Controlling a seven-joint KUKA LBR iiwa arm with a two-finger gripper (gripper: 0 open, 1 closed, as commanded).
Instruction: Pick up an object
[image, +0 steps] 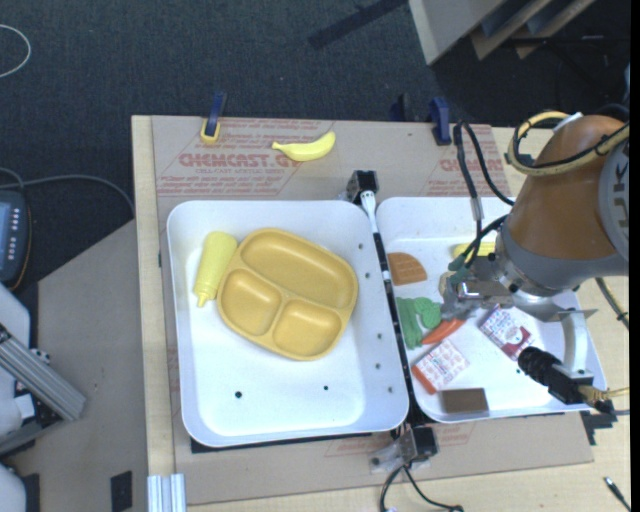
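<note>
One glossy three-compartment yellow tray (289, 292)

Left bin (200, 400) holds a divided tray (288, 292) with a squeeze bottle (212, 266) touching its left side. Right bin (425, 215) holds a bread piece (406, 267) at the back, a leafy toy (418, 317) below it, then a packet (440, 365) and block (465, 401) (nearest front edge). A banana (306, 148) lies on the board behind the left bin.
</note>
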